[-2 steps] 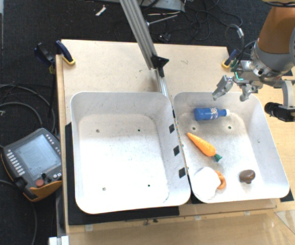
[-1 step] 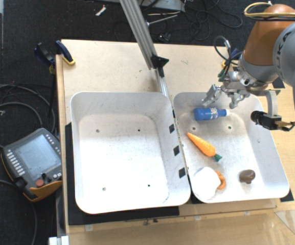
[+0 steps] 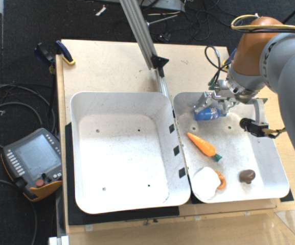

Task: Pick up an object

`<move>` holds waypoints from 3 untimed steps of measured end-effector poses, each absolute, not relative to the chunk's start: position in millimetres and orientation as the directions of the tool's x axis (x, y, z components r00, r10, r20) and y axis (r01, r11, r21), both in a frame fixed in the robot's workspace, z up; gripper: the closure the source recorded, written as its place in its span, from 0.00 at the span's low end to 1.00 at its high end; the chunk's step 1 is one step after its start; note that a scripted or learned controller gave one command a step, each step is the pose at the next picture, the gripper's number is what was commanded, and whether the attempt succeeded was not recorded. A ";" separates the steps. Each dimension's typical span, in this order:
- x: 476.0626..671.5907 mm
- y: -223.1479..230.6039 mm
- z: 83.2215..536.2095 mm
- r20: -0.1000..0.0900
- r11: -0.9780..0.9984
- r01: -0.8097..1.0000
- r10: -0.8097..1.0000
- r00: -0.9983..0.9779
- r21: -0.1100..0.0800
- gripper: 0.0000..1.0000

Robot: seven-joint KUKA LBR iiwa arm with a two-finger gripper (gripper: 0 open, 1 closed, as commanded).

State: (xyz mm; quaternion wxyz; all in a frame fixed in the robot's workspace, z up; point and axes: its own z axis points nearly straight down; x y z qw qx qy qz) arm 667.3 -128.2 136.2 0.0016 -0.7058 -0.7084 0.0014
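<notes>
Arm bent in from right, wrist angled down over right bin point(image 3: 270, 185) far end. Gripper point(image 3: 212, 107) clamped on blue object point(image 3: 207, 114), just off bin floor. Toy carrot point(image 3: 202, 145) nearby.

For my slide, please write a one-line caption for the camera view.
End effector over a blue object in the right bin, which also holds a toy carrot.
</notes>
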 end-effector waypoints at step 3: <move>666.9 -128.0 147.4 -0.001 0.001 1.000 1.000 -0.001 0.004 1.00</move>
